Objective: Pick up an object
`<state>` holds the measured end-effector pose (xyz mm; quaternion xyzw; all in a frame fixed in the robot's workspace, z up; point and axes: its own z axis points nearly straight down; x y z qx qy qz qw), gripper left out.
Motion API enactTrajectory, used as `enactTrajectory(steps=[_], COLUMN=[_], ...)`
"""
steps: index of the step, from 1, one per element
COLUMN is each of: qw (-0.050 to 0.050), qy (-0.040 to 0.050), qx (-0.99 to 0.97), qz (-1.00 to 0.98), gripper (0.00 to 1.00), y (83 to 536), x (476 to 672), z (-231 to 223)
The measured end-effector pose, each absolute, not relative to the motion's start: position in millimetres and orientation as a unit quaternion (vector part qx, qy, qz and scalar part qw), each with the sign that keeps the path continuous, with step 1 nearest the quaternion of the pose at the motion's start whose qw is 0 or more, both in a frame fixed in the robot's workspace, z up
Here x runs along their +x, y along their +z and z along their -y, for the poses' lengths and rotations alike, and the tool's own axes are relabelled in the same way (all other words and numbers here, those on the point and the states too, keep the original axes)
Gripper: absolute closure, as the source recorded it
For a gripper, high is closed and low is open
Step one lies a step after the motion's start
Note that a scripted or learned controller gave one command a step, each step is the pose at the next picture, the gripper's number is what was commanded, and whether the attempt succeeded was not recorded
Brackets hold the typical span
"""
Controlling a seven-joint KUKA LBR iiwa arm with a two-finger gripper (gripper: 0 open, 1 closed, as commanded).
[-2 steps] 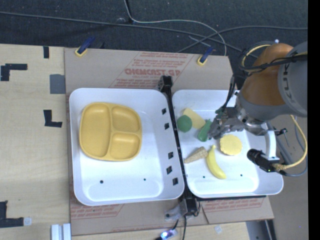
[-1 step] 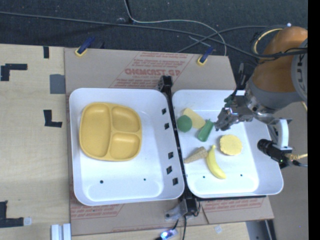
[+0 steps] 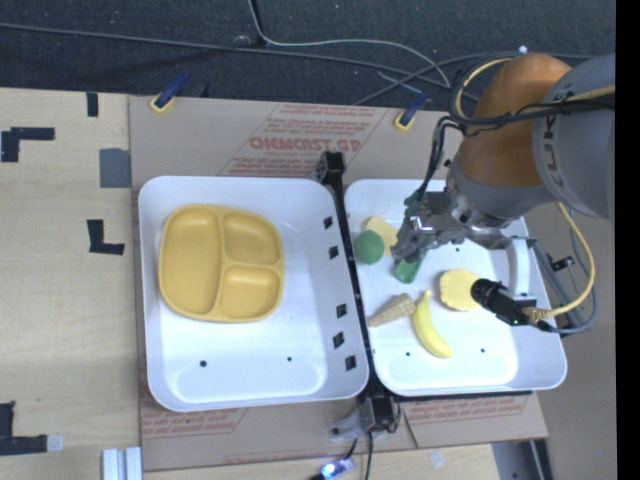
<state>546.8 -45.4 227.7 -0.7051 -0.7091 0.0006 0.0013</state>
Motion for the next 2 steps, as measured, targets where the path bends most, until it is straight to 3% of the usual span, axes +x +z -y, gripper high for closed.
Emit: enactTrajectory(steps=[2], qw=[0.001], qy=[-0.0002], qx=[-0.704], qz=[0.710], gripper=[1.00], y=[242.6], x=[570.2], z=[-64.9])
